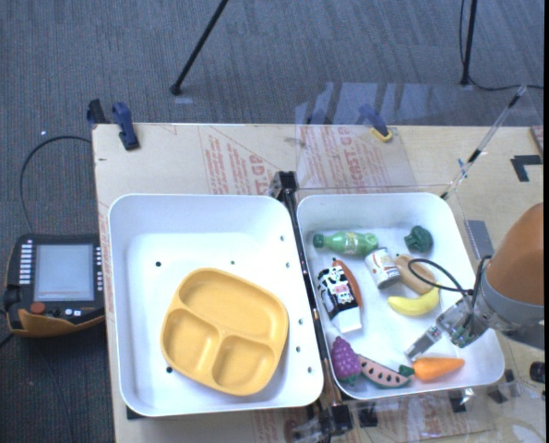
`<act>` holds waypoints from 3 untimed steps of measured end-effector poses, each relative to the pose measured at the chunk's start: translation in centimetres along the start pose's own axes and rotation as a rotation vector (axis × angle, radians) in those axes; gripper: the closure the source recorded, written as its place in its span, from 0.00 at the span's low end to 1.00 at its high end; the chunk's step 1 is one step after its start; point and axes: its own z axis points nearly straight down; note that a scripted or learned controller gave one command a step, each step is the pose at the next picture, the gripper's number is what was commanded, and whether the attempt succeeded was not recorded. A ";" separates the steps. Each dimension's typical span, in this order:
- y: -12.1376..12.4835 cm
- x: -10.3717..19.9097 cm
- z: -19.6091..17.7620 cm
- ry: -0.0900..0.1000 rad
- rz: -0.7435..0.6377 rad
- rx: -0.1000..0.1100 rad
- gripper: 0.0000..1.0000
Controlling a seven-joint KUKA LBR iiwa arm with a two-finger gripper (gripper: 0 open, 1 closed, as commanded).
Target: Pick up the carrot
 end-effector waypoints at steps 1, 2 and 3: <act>-0.1 -0.1 -0.8 0.003 0.012 0.000 1.00; 2.8 0.6 -6.0 -0.003 0.239 -0.002 1.00; 2.6 3.2 -11.8 -0.002 0.498 0.000 1.00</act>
